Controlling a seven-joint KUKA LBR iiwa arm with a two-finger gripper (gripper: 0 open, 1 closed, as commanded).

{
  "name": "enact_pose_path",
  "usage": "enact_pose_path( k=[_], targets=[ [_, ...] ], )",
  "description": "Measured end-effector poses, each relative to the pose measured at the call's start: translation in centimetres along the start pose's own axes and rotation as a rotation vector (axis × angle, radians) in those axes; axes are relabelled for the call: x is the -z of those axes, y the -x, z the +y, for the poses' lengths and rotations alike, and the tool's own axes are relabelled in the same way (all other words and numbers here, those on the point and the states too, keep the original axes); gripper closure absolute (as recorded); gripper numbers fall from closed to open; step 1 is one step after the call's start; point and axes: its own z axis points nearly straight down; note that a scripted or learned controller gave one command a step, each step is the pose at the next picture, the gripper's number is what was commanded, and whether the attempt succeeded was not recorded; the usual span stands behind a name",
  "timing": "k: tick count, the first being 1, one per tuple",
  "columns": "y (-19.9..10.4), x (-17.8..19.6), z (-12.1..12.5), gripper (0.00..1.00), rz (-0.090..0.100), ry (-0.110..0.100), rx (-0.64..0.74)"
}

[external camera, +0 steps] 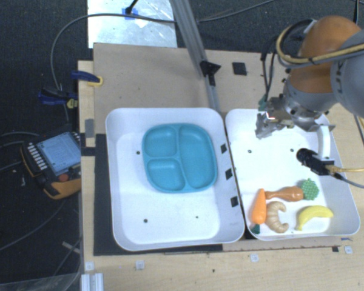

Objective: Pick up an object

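We see the small yellow plastic banana in the right white bin's near corner; likely light, stiff, slippery, best gripped mid-curve. The tool hovers farther back, aperture indiscernible.

- Bench top: tan board, matt, square-cornered, set on dark ground
- Floor: dark carpet-like surface on the left and along the top
- Reflective sheet: pale, shiny panel at the top, blue tape on it
- Metal pole: grey, slanting down to the bench
- Clamps: blue and yellow, at the bench's left edge
- Handheld pendant: orange-edged, pale screen, on the floor at left
- Cables: dark, looping over the floor
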Motion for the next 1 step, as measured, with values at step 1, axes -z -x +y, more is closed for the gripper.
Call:
enact_pose_path(
  k=[1],
  targets=[
    [-6.0,-0.33,-1.1,1.0,0.001,0.0,0.002]
  ],
)
